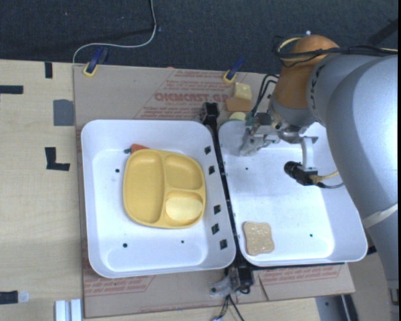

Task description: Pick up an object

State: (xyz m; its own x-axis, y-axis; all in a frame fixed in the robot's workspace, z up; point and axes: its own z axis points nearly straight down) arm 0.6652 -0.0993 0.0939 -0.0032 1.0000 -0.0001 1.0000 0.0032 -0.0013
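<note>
Two shallow white plastic bins are sitting side by side on a cardboard-covered bench, seen from above at a slant. The left bin [97, 179] is holding a yellow divided plastic plate [164, 187], lying flat near the middle, its long axis running roughly from the far side toward the near side, with a small red-orange object [138, 148] peeking out from under its far edge. The right bin [334, 236] is holding a beige, speckled, roughly square flat piece [258, 238], perhaps a sponge or a toy slice of bread, lying flat by the near left corner, close to the divider between the bins and squared to the bin walls, with no clear long axis.

The grey arm with its orange band is reaching in from the right, and its gripper [254, 139] is hanging low over the far left corner of the right bin, well apart from the beige piece. Nothing is visibly sitting between its fingers, and how far they are parted cannot be told. Judging by this, no pick is yet made.
</note>
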